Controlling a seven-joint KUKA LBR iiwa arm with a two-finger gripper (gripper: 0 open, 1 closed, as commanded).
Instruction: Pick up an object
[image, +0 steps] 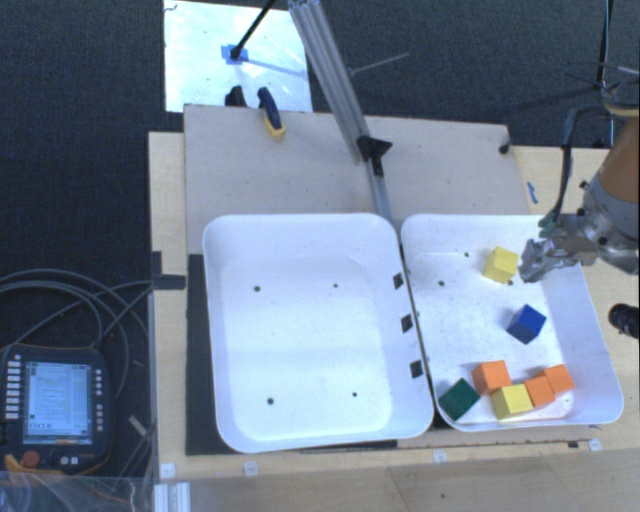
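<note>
Hovering claw (533, 262), beside yellow cube (500, 265)

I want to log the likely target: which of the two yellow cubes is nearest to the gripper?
The yellow cube near the right bin's far wall, just left of the gripper. The other yellow cube sits at the near edge among the orange cubes.

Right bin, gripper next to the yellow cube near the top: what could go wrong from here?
1. The gripper sits beside the upper yellow cube, not over it; closing may nudge it away rather than grasp it.
2. The gripper is close to the right bin wall, so descending could scrape it.
3. The blue cube lies just below and could get bumped.
</note>
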